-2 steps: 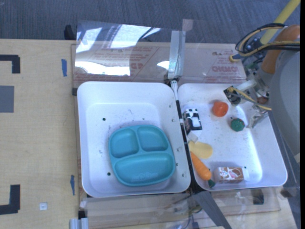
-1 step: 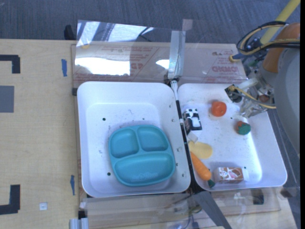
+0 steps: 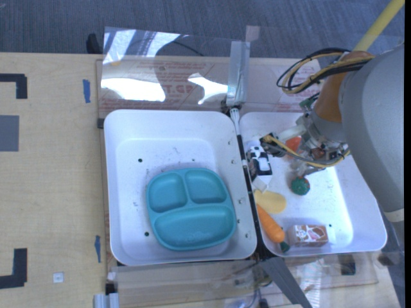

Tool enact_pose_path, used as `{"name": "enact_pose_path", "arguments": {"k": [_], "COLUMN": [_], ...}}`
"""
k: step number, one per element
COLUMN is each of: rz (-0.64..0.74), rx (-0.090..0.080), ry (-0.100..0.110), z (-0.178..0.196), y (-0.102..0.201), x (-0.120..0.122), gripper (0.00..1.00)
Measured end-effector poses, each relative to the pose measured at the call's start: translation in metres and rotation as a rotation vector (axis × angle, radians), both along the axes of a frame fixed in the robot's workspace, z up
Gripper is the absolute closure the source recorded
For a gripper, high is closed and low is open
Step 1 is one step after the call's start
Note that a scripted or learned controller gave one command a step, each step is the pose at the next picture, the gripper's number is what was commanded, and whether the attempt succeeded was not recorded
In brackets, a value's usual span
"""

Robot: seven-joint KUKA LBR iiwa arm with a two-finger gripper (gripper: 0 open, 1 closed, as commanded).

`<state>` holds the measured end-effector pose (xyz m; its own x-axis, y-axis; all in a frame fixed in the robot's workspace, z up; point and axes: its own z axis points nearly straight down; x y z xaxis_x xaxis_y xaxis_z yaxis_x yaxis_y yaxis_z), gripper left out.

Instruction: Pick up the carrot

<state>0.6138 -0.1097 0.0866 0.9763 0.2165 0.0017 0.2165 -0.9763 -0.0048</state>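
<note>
Carrot [image 3: 270, 224] lies in right bin [image 3: 359, 226], against its left wall, just below a yellow piece [image 3: 272, 201] and left of a small box [image 3: 309, 234]. Gripper [image 3: 307, 151] hangs well above carrot, over a green ball [image 3: 300, 185]; grip state cannot be made out.

Two white bins [image 3: 122, 172], teal divided tray [image 3: 191, 207], orange carrot [image 3: 270, 224], pale yellow piece [image 3: 272, 201], green ball [image 3: 300, 186], brown-and-white packet [image 3: 310, 234], black-and-white item [image 3: 259, 160], possibly patterned, grey arm [image 3: 379, 117] with orange band.
</note>
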Motion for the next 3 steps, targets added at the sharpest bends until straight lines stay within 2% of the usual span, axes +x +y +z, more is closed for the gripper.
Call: {"name": "enact_pose_path", "arguments": {"k": [1,2,3], "rz": [-0.007,-0.015,-0.014], "rx": [-0.005,-0.005,-0.005], "ry": [0.001,0.007,0.005], "z": [0.16,0.13,0.137], "y": [0.02,0.099,0.179], "x": [0.012,0.033,0.026], "gripper": [1.0,1.0,1.0]}}
